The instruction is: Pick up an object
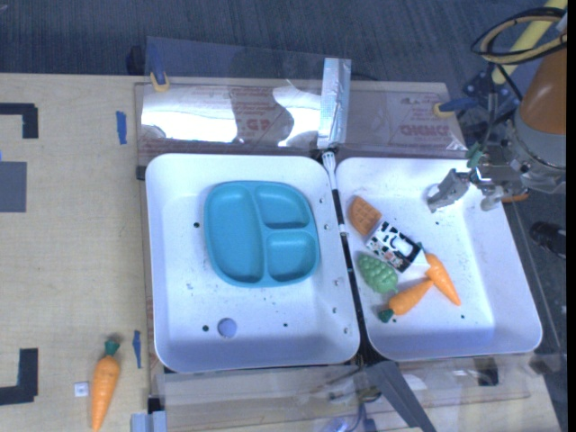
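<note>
My gripper hangs over the upper right part of the right bin, its two grey fingers spread apart and open with nothing between them. Below and to its left lies a cluster of toys on the bin floor: an orange waffle-like piece, a black-and-white patterned block, a green bumpy piece, and two orange carrots. The nearest carrot lies well below the fingers, apart from them.
The left bin holds a blue divided plate and a small bluish disc. Another toy carrot lies on the bench at the lower left, outside the bins. Yellow and black cables loop at the upper right.
</note>
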Tool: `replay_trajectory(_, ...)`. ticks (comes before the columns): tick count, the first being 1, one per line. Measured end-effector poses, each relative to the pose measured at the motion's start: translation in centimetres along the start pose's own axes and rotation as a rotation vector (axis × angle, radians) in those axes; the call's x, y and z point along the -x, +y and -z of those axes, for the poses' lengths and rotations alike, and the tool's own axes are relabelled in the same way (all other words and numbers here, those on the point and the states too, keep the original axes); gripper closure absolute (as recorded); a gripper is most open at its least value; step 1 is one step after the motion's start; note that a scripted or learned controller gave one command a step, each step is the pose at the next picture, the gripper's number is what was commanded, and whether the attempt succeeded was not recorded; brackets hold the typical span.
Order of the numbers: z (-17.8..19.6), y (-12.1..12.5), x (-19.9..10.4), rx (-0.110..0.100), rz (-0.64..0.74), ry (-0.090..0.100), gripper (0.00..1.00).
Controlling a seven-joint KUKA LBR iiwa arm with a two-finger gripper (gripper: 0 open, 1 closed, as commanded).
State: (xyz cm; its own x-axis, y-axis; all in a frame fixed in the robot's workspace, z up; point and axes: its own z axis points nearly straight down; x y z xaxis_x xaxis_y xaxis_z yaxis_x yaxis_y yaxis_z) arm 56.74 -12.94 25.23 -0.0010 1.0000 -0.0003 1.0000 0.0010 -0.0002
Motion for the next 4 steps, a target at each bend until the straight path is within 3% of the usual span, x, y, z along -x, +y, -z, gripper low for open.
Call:
replay_trajectory(1, -13.5, -1.3, -1.6, 0.025, -0.076, 0.000, 0.00)
replay_trajectory(2, -16.5, -7.3, 0.1, 0.004, 0.057, 0.000, 0.00)
replay_trajectory(3, -16.6, -4.8, 5.5, 0.004, -0.060, -0.002, 0.00)
replay_trajectory(4, -16.6, -8.2, 5.1, 0.004, 0.046, 0.000, 0.00)
